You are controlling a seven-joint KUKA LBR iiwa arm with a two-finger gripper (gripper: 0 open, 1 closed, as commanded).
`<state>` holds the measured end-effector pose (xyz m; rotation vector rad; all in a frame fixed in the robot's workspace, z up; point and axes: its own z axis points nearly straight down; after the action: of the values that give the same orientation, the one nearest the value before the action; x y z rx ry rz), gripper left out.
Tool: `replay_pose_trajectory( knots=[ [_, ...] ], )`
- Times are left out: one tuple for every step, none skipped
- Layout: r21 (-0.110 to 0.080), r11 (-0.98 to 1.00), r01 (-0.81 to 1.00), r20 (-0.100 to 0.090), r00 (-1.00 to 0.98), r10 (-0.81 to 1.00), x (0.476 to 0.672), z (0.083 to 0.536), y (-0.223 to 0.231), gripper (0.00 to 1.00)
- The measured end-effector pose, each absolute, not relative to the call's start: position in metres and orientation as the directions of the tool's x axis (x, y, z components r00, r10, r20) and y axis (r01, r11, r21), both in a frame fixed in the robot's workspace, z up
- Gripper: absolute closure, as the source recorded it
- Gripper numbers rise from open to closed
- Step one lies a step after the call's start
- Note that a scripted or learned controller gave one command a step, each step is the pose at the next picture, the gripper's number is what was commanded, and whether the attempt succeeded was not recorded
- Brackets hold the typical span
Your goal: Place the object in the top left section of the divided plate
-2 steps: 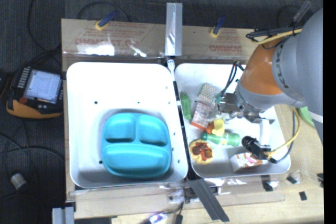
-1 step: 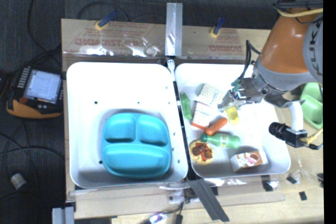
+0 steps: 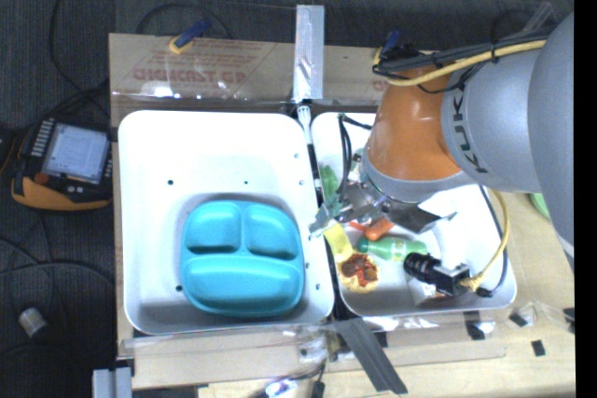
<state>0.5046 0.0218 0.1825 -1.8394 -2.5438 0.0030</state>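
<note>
The blue divided plate [image 3: 244, 258] lies in the left bin [image 3: 177, 154], toward its front. It has two small sections at the back and one wide section at the front, and nothing lies in them. My gripper [image 3: 338, 208] hangs low over the left side of the right bin [image 3: 494, 289], beneath the grey and orange arm [image 3: 420, 135]. Under and around it lie small toy foods: a yellow piece [image 3: 337, 242], an orange-red piece [image 3: 378, 226], a green piece [image 3: 395, 249], a brown pizza-like piece [image 3: 359, 269] and another green piece [image 3: 328, 177]. Whether it holds one cannot be told.
The wall between the two bins [image 3: 313, 191] runs just left of the gripper. A handheld device [image 3: 67, 158] lies on the dark floor to the left of the bench. A cardboard sheet [image 3: 205, 65] lies behind the left bin.
</note>
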Motion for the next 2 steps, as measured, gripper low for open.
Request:
replay_pose_trajectory(
  knots=[
    [-0.003, 0.313, 0.95, 0.001, -0.313, 0.95, 0.5046, 0.1826, 0.0216, 0.0],
    [-0.005, 0.314, 0.95, 0.002, -0.314, 0.95, 0.5052, 0.1908, 0.0221, 1.0]
  ],
)
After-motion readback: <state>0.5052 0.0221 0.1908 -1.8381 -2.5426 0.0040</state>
